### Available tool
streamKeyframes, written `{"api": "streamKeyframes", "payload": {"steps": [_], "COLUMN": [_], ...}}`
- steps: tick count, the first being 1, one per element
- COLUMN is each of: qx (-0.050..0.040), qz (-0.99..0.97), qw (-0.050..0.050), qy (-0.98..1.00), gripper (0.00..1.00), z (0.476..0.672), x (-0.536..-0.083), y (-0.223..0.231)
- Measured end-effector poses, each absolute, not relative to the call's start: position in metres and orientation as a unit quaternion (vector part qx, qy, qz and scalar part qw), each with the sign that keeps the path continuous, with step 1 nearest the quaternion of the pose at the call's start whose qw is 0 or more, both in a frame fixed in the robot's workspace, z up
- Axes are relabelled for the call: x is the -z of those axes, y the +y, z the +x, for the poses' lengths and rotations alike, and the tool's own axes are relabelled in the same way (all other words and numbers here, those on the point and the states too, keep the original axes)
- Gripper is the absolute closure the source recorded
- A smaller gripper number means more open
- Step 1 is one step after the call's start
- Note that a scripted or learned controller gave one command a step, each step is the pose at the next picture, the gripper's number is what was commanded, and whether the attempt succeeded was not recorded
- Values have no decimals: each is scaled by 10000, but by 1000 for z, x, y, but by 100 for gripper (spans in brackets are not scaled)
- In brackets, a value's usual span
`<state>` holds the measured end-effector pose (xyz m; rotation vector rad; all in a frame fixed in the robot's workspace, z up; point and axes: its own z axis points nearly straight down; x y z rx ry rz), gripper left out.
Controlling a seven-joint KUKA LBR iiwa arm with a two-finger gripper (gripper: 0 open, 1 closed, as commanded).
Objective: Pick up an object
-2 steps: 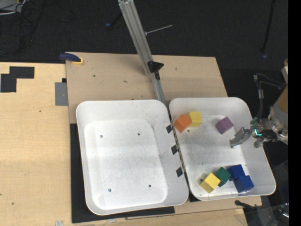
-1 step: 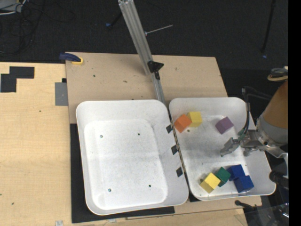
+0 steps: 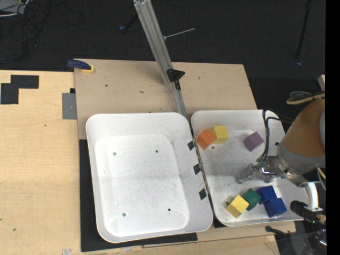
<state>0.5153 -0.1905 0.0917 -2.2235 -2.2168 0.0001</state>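
Camera view, wooden bench [image 3: 159, 89], two white bins [image 3: 138, 179], dark floor behind, claw [image 3: 245, 175] over right bin, grip state unclear

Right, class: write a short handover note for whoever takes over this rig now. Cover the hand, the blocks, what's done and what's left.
Hand: low in the right bin, nothing seen between its fingers; open or shut unclear.
Blocks, all in the right bin: orange block touching yellow block at the far end, purple block apart, near cluster of yellow, green and blue.
Done: nothing lifted.
Left: grasp and raise one block.
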Motion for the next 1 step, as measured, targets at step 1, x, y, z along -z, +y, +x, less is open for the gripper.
{"api": "streamKeyframes", "payload": {"steps": [1], "qx": [2], "qz": [-7099], "qw": [10], "qy": [-7043], "gripper": [0], "z": [515], "x": [-92], "y": [-191]}}
